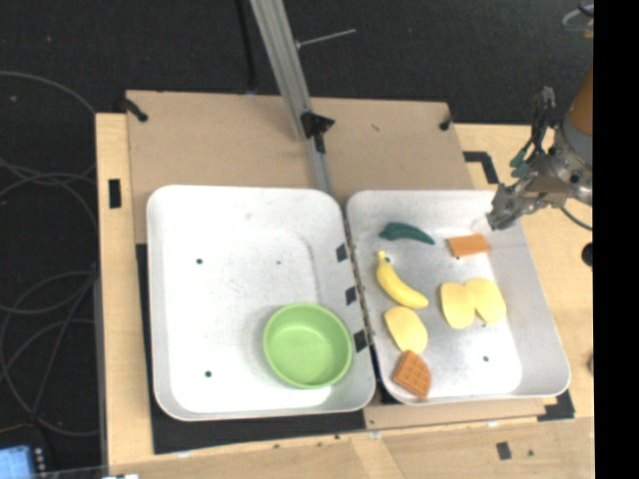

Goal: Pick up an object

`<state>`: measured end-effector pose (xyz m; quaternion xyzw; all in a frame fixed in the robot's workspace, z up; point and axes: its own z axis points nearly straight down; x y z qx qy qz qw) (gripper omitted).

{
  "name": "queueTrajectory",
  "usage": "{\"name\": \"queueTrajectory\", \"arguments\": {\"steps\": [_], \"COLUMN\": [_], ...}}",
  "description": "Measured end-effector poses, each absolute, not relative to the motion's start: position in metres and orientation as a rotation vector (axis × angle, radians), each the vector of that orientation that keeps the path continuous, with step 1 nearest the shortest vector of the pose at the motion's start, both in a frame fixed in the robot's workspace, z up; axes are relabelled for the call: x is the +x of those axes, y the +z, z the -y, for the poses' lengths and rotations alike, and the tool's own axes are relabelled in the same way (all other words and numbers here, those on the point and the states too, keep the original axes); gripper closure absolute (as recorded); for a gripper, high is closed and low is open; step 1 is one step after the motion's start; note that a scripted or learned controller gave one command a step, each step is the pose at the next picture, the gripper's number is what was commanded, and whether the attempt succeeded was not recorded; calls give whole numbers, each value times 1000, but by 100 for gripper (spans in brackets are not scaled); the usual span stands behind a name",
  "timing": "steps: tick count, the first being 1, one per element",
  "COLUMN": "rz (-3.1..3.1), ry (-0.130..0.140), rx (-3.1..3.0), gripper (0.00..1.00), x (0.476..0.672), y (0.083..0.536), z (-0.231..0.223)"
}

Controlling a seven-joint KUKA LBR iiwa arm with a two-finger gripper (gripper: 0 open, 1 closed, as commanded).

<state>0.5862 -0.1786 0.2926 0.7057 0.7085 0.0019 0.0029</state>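
A metal strut (283,58) slants down from the top edge to the seam between the two white bins (240,218). The bins rest side by side on a tan tabletop (230,138). Black cables (40,198) loop over the dark floor (120,28) at left.

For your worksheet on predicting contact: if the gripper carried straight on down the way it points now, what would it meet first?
Probably the orange block, which lies just below-left of the gripper near the right bin's rim; depth is unclear, so it might land on bare floor beside it.

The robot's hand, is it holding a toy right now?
No, nothing is held. The hand hovers at the right bin's top edge, near the orange block.
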Motion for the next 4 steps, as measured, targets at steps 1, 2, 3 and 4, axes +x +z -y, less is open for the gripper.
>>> {"name": "queueTrajectory", "arguments": {"steps": [1,2,3,4], "rz": [-2226,-2227,-2229,-2229], "ry": [-1,-1,3,4], "rx": [2215,2216,2213,2212], "gripper": [100,100,100,100], "x": [601,609,615,630], "y": [274,259,259,262], "z": [133,85,29,-18]}}
